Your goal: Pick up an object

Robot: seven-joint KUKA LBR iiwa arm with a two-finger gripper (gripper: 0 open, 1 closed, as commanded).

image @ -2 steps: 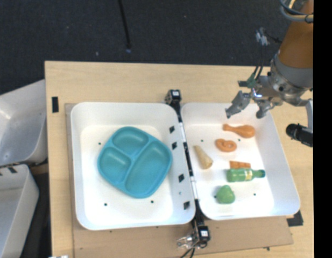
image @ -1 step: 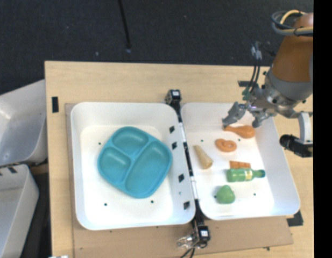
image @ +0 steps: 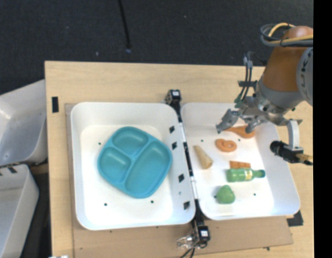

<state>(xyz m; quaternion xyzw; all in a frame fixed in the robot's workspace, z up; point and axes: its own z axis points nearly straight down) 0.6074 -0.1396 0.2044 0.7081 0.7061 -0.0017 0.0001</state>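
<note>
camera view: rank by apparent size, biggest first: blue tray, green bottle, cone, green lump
1. Blue tray, by far.
2. Green bottle.
3. Cone and green lump look about alike; not ranking them.

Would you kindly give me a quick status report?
Gripper open over right bin, holding nothing. Orange piece right beneath it. Bottle, cone lie apart.

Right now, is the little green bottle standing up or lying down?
Lying down. The green bottle lies on its side on the right bin floor, yellow cap pointing right.
</note>
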